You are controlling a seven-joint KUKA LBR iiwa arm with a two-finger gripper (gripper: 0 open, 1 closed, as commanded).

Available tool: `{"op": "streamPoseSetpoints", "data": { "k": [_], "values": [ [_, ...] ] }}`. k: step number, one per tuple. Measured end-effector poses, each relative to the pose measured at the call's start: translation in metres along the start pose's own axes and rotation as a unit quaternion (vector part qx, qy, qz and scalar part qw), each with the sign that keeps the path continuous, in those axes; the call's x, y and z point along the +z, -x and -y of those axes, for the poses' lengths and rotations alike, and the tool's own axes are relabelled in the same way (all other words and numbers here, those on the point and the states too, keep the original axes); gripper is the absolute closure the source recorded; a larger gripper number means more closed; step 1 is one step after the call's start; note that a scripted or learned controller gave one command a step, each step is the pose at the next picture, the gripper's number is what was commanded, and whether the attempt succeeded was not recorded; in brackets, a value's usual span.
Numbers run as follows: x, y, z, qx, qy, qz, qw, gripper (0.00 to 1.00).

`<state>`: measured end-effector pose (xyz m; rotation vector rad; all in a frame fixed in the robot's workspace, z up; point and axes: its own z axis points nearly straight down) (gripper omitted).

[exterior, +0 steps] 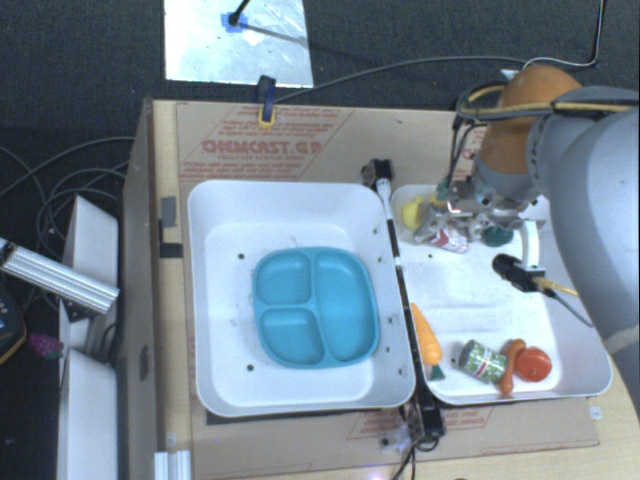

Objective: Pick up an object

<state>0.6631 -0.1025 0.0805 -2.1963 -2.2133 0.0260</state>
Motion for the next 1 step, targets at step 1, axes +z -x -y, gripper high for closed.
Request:
{"op": "streamPoseSetpoints", "data": {
  "k": [1],
  "values": [
    [-0.0107, 0.0000, -0.0003, -0.003, 0.000, 0.001, 1.0000, 1.00]
  ]
}}
